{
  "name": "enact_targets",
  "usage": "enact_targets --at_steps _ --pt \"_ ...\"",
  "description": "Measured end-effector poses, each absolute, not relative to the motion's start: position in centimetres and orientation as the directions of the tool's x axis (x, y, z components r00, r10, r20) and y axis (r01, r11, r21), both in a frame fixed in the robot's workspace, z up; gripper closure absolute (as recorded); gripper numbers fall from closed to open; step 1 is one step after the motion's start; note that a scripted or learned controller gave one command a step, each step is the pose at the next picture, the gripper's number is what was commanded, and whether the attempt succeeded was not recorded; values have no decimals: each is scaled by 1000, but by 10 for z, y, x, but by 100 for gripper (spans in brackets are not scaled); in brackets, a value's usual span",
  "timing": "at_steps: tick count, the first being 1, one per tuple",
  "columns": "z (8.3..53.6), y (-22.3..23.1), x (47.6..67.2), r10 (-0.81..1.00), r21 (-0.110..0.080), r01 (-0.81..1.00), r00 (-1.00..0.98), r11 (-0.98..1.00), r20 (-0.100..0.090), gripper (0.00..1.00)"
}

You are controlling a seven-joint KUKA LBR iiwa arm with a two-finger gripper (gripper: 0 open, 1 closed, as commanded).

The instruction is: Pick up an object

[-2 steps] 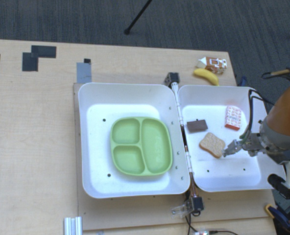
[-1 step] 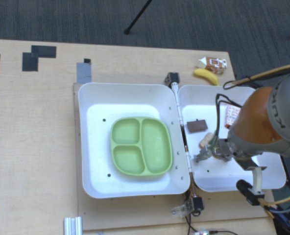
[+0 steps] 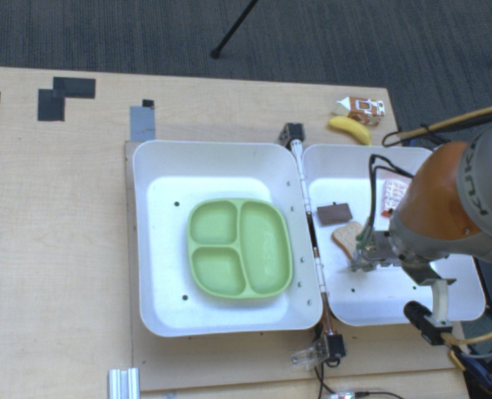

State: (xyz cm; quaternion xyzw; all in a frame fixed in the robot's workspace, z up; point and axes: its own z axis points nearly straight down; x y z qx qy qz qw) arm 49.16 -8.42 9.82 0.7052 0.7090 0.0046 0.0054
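1. The toast slice (image 3: 346, 239), a tan toy piece, lies flat in the right bin (image 3: 371, 306), near its left wall and about midway along it, just below a dark brown block (image 3: 335, 214).
2. It looks light, stiff and thin. Lying flat, it offers little height, so I judge the best hold is across its narrow width, fingers straddling opposite edges; a smooth surface could let it slip.
3. The gripper (image 3: 364, 258) hangs low over the right bin, just beside the toast's lower right corner, touching or nearly so; which, I cannot tell.
4. Whether the tool is spread or pressed together I cannot tell; the wrist hides it.
5. A green divided plate (image 3: 239, 248) sits mid-floor in the left bin (image 3: 159, 248). A toy banana (image 3: 348, 128) lies on the bench beyond the right bin's far edge.
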Motion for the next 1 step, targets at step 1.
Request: enact_targets --at_steps 1 --pt "98 -84 491 1000 14 1000 -6 6 -1 0"
